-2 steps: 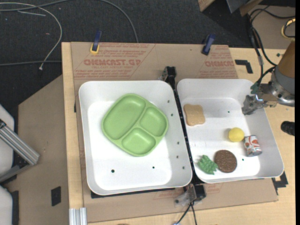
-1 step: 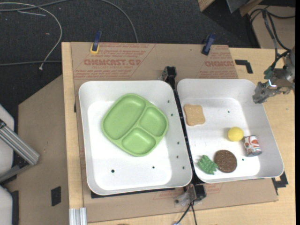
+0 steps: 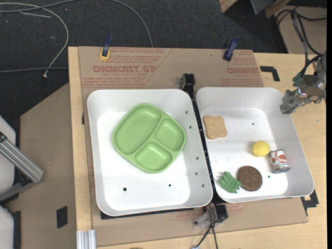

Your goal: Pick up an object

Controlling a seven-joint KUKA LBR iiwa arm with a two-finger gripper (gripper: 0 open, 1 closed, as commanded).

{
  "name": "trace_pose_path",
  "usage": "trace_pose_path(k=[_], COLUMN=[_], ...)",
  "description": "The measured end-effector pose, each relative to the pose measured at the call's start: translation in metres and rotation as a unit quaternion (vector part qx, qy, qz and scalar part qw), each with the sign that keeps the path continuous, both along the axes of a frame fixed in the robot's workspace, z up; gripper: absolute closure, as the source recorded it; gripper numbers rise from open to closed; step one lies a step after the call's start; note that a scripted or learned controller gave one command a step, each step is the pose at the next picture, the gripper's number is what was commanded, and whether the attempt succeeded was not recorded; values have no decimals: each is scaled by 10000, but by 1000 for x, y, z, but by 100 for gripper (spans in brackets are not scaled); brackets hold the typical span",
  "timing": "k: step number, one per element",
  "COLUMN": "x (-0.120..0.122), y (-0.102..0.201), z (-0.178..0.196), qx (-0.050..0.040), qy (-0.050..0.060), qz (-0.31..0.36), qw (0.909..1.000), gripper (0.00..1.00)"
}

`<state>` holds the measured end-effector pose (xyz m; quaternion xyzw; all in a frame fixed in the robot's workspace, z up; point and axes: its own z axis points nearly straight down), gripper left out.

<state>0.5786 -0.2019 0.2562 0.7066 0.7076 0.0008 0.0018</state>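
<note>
The right bin (image 3: 244, 101) holds a slice of toast (image 3: 215, 127), a yellow ball-like fruit (image 3: 261, 149), a small red and white can (image 3: 279, 161) lying on its side, a round brown patty (image 3: 250, 178) and a green leafy piece (image 3: 229, 182). My gripper (image 3: 291, 104) hovers over the bin's far right rim, well away from all of them. The yellow fruit and the can lie closest to it, lower in the view. Nothing is seen held in it.
The left bin (image 3: 104, 180) carries a green divided plate (image 3: 149, 137) with three compartments. A black divider (image 3: 199, 134) runs between the bins. Blue clamps (image 3: 106, 45) (image 3: 230, 49) pin the cardboard base at the back edge. Cables lie on the dark floor behind.
</note>
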Motion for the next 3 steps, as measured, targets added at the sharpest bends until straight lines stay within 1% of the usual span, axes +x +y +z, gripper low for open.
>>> trace_pose_path(k=[1, 2, 3], x=[6, 12, 21], y=[52, 109, 155], z=[7, 11, 9], qx=[18, 17, 11], qy=[14, 19, 12], qz=[25, 25, 17], qw=[10000, 10000, 10000], gripper=[100, 100, 100])
